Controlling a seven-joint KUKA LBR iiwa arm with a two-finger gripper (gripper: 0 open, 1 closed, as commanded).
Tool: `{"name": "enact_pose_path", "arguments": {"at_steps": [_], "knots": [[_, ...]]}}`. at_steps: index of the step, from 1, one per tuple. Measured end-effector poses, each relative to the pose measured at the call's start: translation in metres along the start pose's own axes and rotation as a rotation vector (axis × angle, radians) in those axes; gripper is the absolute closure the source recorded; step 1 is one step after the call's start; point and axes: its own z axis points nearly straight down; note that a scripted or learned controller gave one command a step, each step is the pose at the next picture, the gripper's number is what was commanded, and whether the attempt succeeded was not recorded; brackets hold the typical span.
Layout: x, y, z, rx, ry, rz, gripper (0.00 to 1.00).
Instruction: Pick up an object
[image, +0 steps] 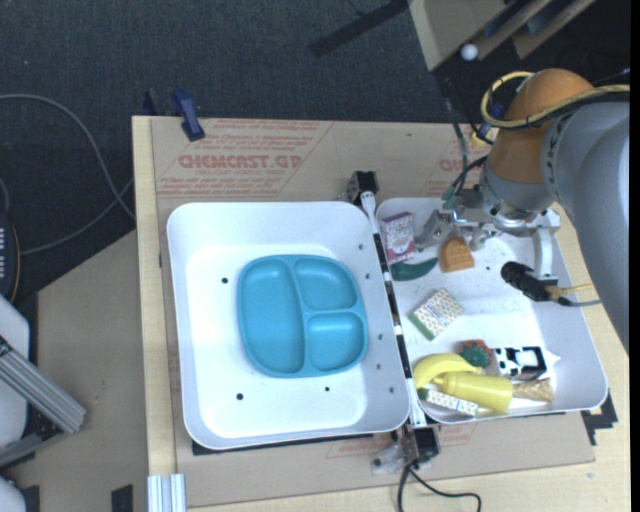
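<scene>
Dark carpet surrounds a printed brown board (260, 150) that carries two white bins side by side. Left bin (200, 300): one item, a blue divided plate (300, 312) with three compartments, lying flat mid-bin. Right bin (560, 330): eight items counted, one of each. Far end: pink-labelled packet (398, 235) by the left wall, dark green piece (414, 268) just below it, orange-brown block (457, 256) beside that. Middle: small patterned box (437, 312), apart from the rest. Near end, clustered: banana (438, 367), yellow bottle (482, 390) touching it, small green-and-red item (476, 352), black-and-white item (523, 359). Gripper (456, 232) hangs directly over the orange-brown block, close or touching. Cannot tell from this angle whether its jaws are spread or pinching.
</scene>
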Motion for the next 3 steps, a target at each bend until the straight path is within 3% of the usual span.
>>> {"name": "enact_pose_path", "arguments": {"at_steps": [1, 2, 3], "knots": [[0.000, 0.001, -0.010, -0.002, -0.002, -0.001, 1.00], [0.000, 0.000, -0.010, -0.002, -0.002, -0.001, 0.00], [-0.004, -0.039, 0.001, 0.001, -0.001, 0.002, 0.00]]}}
